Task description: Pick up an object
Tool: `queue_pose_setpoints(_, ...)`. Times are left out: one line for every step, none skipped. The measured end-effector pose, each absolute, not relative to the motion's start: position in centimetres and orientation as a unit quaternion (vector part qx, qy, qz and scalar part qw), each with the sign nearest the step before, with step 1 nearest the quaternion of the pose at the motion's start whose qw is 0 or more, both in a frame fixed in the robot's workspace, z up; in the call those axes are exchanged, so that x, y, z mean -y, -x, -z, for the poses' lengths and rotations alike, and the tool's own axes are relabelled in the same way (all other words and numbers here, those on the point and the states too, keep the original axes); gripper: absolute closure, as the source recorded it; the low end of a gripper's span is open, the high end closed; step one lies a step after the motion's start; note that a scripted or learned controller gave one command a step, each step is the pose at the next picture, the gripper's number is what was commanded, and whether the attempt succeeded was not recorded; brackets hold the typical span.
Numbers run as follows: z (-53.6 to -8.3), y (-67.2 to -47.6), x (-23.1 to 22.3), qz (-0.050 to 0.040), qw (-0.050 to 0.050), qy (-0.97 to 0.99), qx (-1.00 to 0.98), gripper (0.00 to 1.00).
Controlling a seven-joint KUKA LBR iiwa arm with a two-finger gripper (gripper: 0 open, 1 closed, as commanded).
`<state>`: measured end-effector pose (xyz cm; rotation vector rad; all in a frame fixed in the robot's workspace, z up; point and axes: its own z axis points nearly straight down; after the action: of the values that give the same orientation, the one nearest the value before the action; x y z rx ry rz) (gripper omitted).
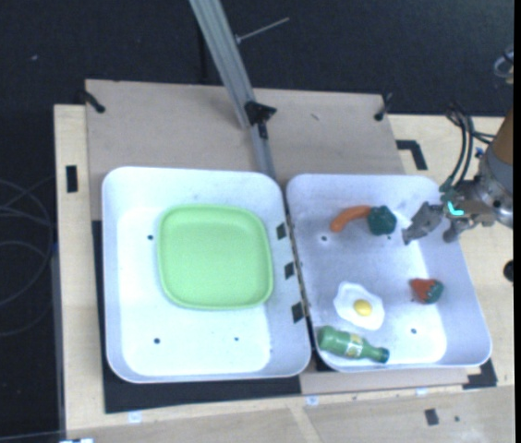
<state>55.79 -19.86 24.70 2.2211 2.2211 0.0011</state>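
The carrot (363,217), orange with a green top, lies near the far edge of the right bin (454,340), and it looks like my nearest target. To take it well, I judge I should come down over its orange middle with my fingers set across its length, not along it (the green end looks too lumpy for a clean pinch). My gripper (434,221) is just beside it, toward the bin's right edge, fingers spread apart with nothing between them. My arm comes in low over that right edge, wrist pointing toward the carrot. Nearer the front lie a strawberry (426,290), a fried egg (360,307) and a green bottle (353,344) by the front edge. The left bin (122,247) carries a green plate (214,257).
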Motion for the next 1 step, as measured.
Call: queue_pose_setpoints(-24.7, -55.79, 19.86, -0.0003, 0.0, -0.707, -0.707, 0.0)
